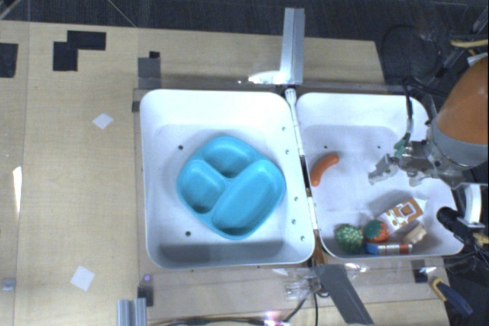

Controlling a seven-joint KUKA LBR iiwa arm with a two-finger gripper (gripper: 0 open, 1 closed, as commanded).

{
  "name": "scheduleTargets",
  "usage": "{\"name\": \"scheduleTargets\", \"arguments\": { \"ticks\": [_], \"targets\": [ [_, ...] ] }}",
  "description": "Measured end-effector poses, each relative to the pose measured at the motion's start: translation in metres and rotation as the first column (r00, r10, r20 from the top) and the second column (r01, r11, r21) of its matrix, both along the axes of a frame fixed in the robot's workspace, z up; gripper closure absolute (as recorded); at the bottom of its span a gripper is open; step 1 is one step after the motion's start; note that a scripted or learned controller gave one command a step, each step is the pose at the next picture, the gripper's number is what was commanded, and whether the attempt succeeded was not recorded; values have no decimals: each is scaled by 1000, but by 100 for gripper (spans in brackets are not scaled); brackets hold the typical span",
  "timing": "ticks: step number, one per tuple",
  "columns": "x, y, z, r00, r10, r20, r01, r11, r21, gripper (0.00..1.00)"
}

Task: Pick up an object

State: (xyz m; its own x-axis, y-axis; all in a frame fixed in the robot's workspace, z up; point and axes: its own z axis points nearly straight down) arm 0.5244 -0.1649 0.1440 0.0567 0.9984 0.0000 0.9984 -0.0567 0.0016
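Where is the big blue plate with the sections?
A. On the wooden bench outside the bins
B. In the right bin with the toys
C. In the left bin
C: the blue plate lies in the left bin, alone; the toys sit in the right bin.

1. Lying in the left bin [153,164], near its middle: a blue divided plate [231,185] with three compartments, flat and turned at a slant.
2. Resting in the right bin [359,114], close to its left wall: an orange sausage-shaped piece [323,168], curved, lying on its side, well apart from the others.
3. Sitting along the right bin's near wall: a green knobbly ball [349,237], a small red and green item [374,230] just beside it, and a white and orange patterned box [403,215], tilted.
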Motion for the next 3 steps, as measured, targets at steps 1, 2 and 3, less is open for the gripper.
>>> {"name": "scheduleTargets", "arguments": {
  "ticks": [1, 2, 3],
  "targets": [
    [-31, 7, -55, 999, 31, 12, -31, 1000, -2, 0],
    [-32, 48, -54, 947, 321, 14, -321, 947, -10, 0],
    [-7, 52, -54, 731, 682, 7, -682, 731, -13, 0]
  ]
}}
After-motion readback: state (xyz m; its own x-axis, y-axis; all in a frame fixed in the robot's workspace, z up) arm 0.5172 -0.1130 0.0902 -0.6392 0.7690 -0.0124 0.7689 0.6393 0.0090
